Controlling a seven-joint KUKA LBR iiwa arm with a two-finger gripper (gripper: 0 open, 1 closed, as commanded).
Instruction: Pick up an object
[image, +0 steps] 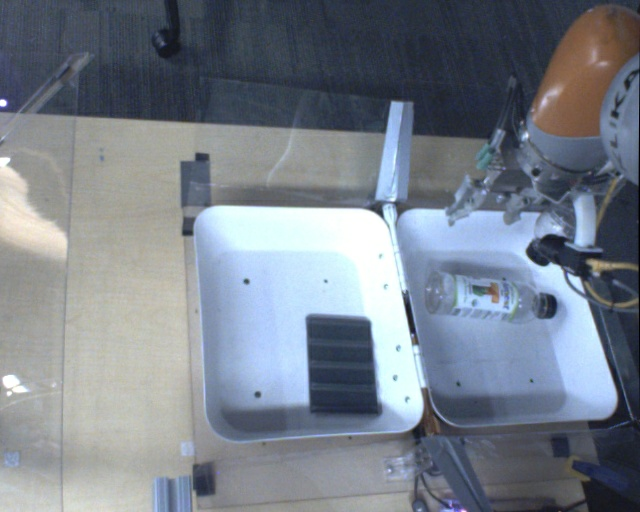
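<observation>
Pincer (478, 203) at 12 o'clock rim of right bin (590, 385), jaws spread, nothing in them. Clear bottle (487, 298) lying on side mid right bin, cap toward 3. Black ribbed block (341, 364) in left bin (225, 300), 6 o'clock side.

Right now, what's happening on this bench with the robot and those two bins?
A grey arm with an orange band reaches in from the right, its gripper over the far edge of the right bin. A clear bottle lies on its side in that bin, untouched. A ridged black block sits in the left bin. Nothing has been picked up yet.
</observation>
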